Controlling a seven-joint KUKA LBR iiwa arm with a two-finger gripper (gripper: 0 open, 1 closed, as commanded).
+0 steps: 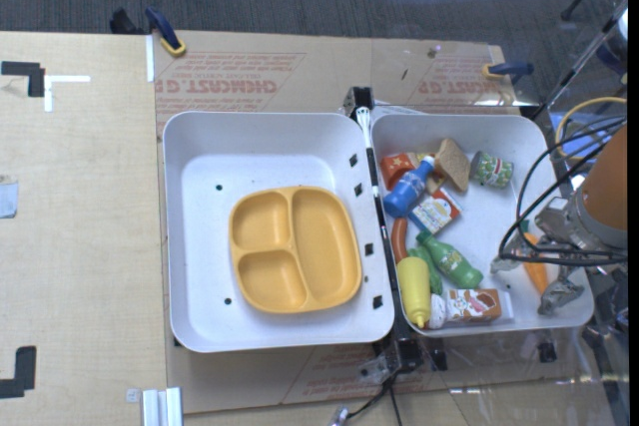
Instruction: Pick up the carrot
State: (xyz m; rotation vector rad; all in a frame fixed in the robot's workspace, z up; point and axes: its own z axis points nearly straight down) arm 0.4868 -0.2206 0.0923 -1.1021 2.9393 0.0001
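Camera view: two white bins side by side, the left bin (185, 244) bearing a yellow divided plate (296, 248), the right bin (454, 120) a cluster of toy groceries. The carrot (536, 269) lies at about 4 o'clock in the right bin, near its right wall and apart from the cluster; it is partly covered by the gripper (529, 276), and its visible orange portion suggests a long axis running roughly 11 to 5 o'clock, though the tip end cannot be told. Finger spacing cannot be told here. Step in hand, as judged: closing in on the carrot. The next move calls for fingers set across that axis.
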